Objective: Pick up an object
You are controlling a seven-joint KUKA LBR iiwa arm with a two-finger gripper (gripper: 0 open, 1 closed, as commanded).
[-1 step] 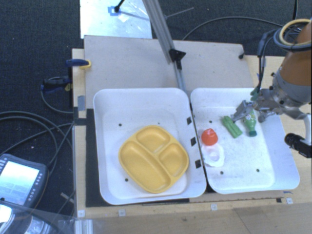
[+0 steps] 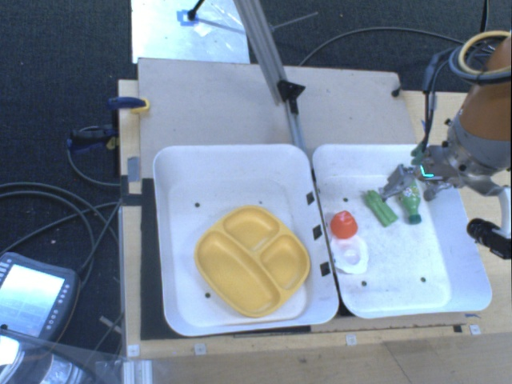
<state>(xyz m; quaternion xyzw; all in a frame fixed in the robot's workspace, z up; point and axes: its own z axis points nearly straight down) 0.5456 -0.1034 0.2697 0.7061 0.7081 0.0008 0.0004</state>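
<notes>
Dark carpet and loose cables ring the pale surface (image 2: 240, 102), where two white bins sit side by side: the left bin (image 2: 180, 174) holds a yellow divided plate (image 2: 252, 260), lower centre of the frame. In the right bin (image 2: 456, 278), a red-capped white piece (image 2: 346, 234) lies by the dividing wall, with two green objects (image 2: 382, 208) just beyond it toward the right. The pincer (image 2: 402, 180) hangs over those green objects at the frame's right, and I cannot tell whether it is parted or closed.

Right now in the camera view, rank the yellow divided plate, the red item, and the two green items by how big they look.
1. yellow divided plate, clearly largest
2. The two green items look about alike, so I won't rank them.
3. red item, a bit smaller
</notes>
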